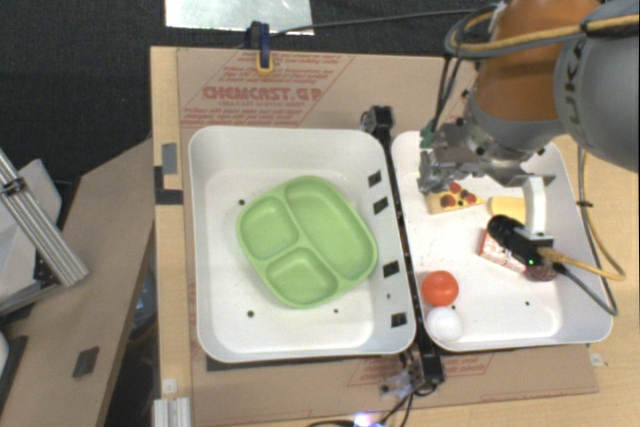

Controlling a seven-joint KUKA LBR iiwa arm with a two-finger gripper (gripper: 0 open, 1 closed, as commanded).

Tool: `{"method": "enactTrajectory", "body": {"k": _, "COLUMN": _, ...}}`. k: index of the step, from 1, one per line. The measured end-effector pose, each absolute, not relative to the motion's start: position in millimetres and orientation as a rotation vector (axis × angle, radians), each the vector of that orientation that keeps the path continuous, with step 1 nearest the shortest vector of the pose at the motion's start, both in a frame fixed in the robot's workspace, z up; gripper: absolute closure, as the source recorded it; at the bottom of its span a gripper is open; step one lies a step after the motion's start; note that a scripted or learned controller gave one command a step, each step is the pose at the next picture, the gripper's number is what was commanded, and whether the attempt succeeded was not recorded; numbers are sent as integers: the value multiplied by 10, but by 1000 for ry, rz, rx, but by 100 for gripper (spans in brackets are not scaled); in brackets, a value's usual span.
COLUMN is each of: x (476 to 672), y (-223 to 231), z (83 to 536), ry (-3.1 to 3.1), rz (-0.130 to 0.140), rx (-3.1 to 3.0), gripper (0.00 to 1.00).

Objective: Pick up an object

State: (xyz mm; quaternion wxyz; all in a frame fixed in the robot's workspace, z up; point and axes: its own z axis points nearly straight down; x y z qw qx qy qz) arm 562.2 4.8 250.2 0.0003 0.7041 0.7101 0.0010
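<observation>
Directly beneath the jaws (440, 177), a pizza-slice toy (452, 199) is lying in the right bin (570, 310); the arm seems to be hovering pre-grasp, needing a straight descent next.

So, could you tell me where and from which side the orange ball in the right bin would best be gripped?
Probably from straight above, fingers closing across the widest part of the orange ball. It is round, so no side is better by shape, but the white ball touches its near side and the bin wall stands close on the left. Closing along the far-left to near-right line likely gives the gripper most room.
</observation>
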Motion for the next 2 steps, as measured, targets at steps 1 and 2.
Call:
{"method": "enactTrajectory", "body": {"k": 1, "x": 5519, "y": 549, "z": 2494, "ry": 2232, "rz": 2, "rx": 2211, "gripper": 100}}
{"method": "enactTrajectory", "body": {"k": 2, "x": 5419, "y": 1065, "z": 2206, "ry": 2234, "rz": 0, "rx": 2213, "gripper": 100}}
